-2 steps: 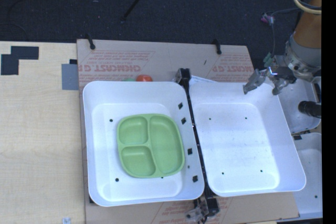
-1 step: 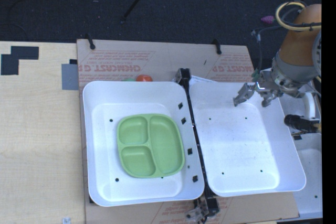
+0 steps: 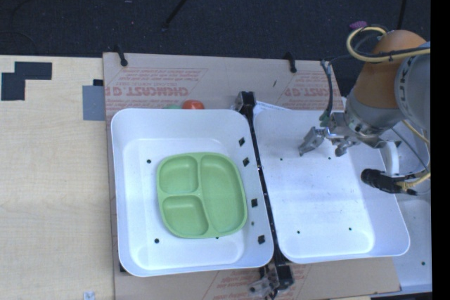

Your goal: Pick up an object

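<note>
Now your arm [image 3: 383,81] reaches in from the right, its pincer [image 3: 325,142] spread and holding nothing above the right bin [image 3: 330,221].

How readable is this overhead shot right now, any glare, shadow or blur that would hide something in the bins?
Camera view: lighting is even, and the green divided plate in the left bin reads sharply. The right bin floor looks bright and slightly washed out, with faint scuffs. The gripper is small and soft-edged, so its fingers are hard to read. The floor above the bench is very dark.
</note>
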{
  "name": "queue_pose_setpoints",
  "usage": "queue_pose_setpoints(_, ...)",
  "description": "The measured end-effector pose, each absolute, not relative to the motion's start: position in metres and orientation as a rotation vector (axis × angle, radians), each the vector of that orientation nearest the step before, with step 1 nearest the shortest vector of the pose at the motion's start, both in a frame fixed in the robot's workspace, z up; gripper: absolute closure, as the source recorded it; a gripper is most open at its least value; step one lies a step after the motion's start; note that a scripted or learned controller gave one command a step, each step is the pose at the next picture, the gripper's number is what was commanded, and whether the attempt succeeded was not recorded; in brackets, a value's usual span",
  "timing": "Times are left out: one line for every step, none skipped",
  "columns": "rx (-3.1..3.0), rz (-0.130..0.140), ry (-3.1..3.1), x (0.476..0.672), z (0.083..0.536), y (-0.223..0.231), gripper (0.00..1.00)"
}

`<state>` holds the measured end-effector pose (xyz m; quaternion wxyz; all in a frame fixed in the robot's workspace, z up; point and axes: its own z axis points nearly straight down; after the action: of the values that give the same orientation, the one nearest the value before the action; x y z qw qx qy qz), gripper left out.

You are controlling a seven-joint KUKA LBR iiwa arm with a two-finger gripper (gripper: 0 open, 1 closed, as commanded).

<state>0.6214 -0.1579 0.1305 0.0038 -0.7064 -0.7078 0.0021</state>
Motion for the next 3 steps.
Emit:
queue_pose_setpoints(-2.217, 0.005, -2.218, 0.621, 0.085, -0.156, 0.0)
queue_pose_setpoints(-2.221, 0.003, -2.219, 0.621, 0.098, -0.157, 1.0)
queue_pose_setpoints(-2.227, -0.002, -2.218, 0.615, 0.157, -0.161, 1.0)
